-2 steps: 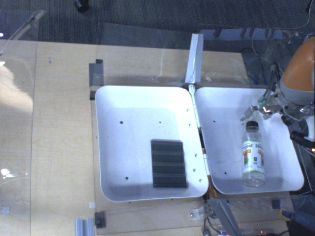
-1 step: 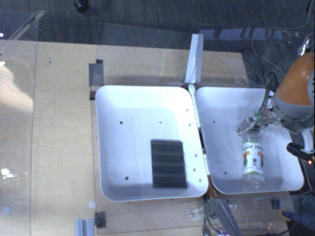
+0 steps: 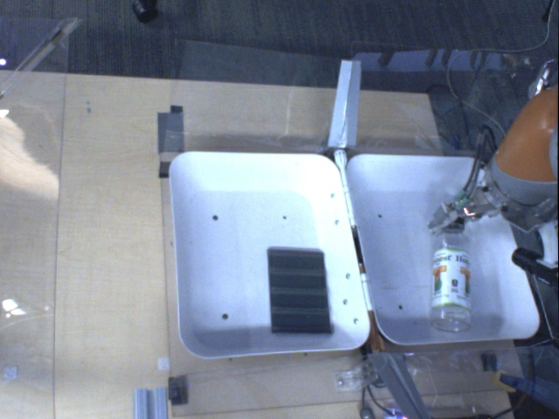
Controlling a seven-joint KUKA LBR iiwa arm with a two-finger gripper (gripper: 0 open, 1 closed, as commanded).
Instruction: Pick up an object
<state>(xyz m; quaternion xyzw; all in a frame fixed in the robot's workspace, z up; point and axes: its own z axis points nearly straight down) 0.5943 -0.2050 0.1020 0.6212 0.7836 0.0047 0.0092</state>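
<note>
Bottle [image 3: 452, 288] (lying flat) in right bin [image 3: 393, 225]

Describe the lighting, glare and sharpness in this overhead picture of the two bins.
Camera view: even overhead light; the ribbed black rectangular block casts a soft shadow in the left white bin. Pale glare streaks the clear sheet over the wooden bench at left. The clear plastic bottle with orange-green label is fairly sharp; the gripper above it looks small and indistinct.

Two shallow white bins sit side by side on the pale wooden desk [image 3: 105, 234]: the left bin [image 3: 201, 199] and the right bin [image 3: 384, 190], their rims almost touching. Dark carpet [image 3: 262, 16] lies beyond.
</note>
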